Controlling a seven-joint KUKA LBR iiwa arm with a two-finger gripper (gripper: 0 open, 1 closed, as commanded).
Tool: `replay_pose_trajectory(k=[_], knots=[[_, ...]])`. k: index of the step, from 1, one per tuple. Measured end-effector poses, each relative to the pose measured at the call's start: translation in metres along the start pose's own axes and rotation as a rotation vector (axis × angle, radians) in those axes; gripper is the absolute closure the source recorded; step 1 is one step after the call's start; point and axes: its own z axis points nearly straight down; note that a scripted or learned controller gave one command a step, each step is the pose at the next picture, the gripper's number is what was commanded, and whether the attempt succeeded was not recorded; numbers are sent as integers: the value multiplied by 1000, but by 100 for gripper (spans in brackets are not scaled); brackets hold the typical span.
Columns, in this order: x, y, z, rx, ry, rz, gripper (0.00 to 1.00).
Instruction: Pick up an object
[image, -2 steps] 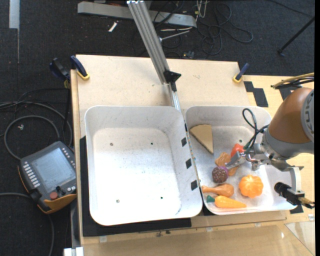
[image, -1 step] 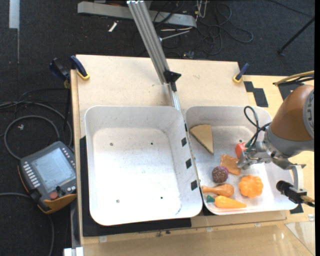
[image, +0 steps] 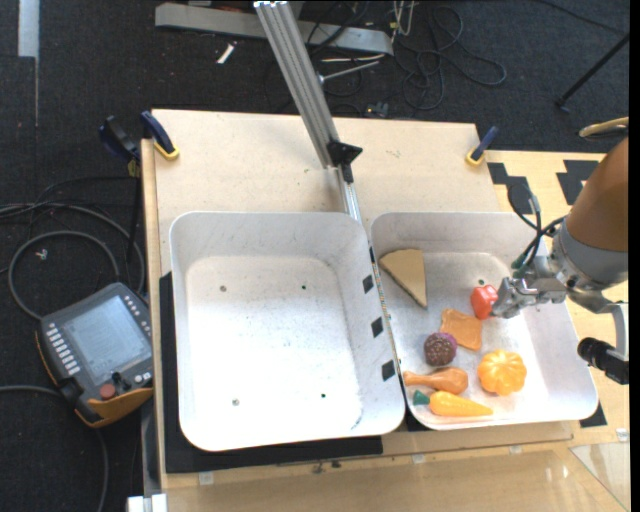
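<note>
I see the jaws (image: 503, 303) low in the right bin (image: 560, 395), touching the red pepper (image: 485, 299); I cannot tell if they grip it. Near it lie an orange slice (image: 462, 329), a purple berry (image: 440, 348) and a small pumpkin (image: 502, 371).

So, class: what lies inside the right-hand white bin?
Inside the right bin lie a tan wedge, a red pepper, an orange slice, a purple berry, a pumpkin, a drumstick and a carrot. The gripper covers the floor beneath it.
</note>
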Motion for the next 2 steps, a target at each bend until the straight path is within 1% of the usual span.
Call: replay_pose_trajectory(k=[1,2], knots=[[7,-3,-48,0,0,-1,100],[7,-1,-71,2,1,-1,100]])
